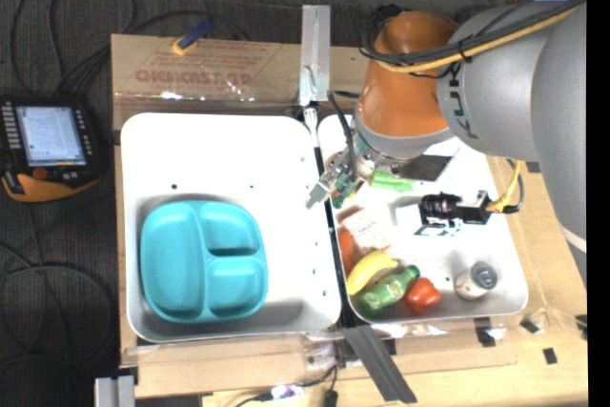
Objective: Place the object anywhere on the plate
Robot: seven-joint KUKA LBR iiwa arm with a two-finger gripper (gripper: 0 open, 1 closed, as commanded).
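The grey arm (519,62) reaches in from the right and bends down over the far end of the right bin (510,295). Its orange band (405,81) hangs above that bin's far left corner. Below the band the hand (334,181) points down and to the left, right at the wall shared by the two bins. It sits low and slanted, its tip just over that divider. Whether it is wide, narrow or holding anything cannot be told, because the view is too small and cluttered there.

The turquoise divided plate (202,260) lies flat in the near left part of the left bin (219,138), well apart from the hand. The loose things all lie in the right bin. A green piece (393,179) and a dark card (429,167) lie just beside the hand. A small packet (364,226) lies nearer the camera. A yellow banana (370,268), a green pepper (386,293) and a red fruit (423,295) are bunched at the near wall, with a small round tin (479,278) to their right.

The packet has a red and white label, too small to read. A flat cardboard sheet (200,71) lies on the surface (562,300) beyond the left bin. It bears faint red lettering that I cannot make out with certainty. A handheld control pad (46,140) lies on the floor to the left, its lit screen unreadable.
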